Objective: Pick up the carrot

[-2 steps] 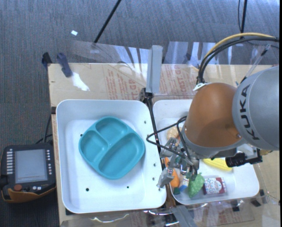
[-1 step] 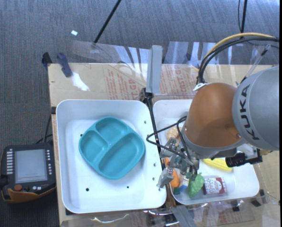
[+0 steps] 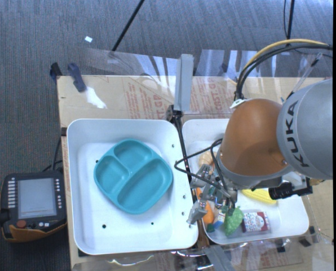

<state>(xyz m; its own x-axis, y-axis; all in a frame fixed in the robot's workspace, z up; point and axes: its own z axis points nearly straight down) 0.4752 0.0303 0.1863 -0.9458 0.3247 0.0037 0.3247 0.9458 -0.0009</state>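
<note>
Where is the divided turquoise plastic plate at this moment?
In the camera view, the divided turquoise plastic plate lies in the middle of the left white bin, well apart from the gripper working over the right white bin.

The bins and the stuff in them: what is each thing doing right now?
Blue plate: flat in the left bin, nothing on it.
Carrot: lying in the right bin, partly hidden by the gripper.
Gripper: low over the carrot.
Green toy: lying beside the carrot.
Banana: lying under the arm.
</note>
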